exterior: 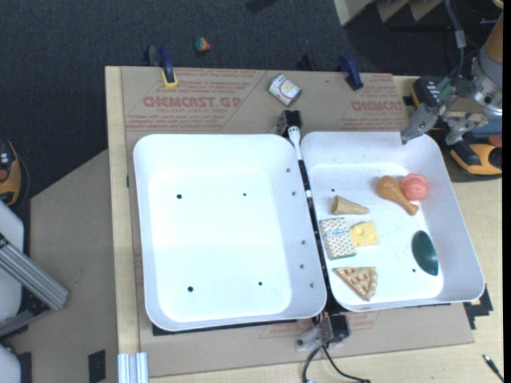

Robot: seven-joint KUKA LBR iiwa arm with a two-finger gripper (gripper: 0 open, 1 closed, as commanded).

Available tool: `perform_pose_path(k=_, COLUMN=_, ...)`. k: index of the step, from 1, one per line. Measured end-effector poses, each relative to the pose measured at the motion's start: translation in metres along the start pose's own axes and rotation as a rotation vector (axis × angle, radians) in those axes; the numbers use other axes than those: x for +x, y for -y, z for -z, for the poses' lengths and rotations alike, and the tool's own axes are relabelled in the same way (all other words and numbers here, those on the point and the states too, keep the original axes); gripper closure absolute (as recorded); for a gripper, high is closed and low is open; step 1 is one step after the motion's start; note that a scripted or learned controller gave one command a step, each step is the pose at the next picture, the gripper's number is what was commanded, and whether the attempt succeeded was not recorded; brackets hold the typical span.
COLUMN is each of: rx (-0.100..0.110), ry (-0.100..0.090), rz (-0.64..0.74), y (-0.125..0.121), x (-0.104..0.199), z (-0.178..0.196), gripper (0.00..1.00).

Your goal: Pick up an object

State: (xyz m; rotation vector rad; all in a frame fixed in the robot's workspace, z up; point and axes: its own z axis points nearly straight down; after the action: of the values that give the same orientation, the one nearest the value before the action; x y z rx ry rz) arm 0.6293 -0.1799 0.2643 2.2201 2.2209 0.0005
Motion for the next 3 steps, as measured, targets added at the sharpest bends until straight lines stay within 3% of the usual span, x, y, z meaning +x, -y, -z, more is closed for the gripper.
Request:
perform_pose_path(k=1, rx=0.01, ry=-0.002, rz=-0.004, y=-0.003, x=-0.046, z=-0.112, gripper=0.0)
perform_pose_path(k=2, rx=-0.011, ry=0.001, rz=0.004, y=0.004, x=-0.042, z=-0.152, gripper=0.0)
perform_pose_path(k=3, rx=-0.005, ry=0.0, rz=0.003, y=0.006, x=-0.042, z=-0.147, gripper=1.0)
